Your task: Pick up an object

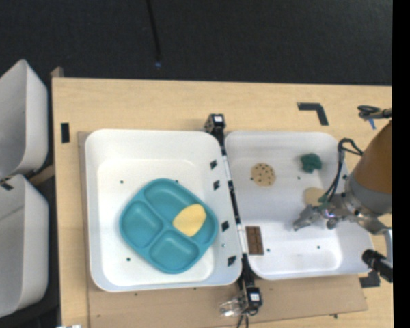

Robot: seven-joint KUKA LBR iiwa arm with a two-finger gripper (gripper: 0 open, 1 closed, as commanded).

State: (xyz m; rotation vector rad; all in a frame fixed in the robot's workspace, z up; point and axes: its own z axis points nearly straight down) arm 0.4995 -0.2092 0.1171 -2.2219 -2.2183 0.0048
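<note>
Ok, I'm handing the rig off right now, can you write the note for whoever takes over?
Pincer: low over the right bin, fingers spread, nothing between them.
Right bin holds: a round brown cookie near its upper left, a green lump near the top, a pale beige piece just above the pincer, a brown rectangular block by the left wall.
Left bin holds: a blue divided plate with a yellow item on it.
Done: nothing picked.
Left: close on one object and lift; the beige piece is nearest.
</note>
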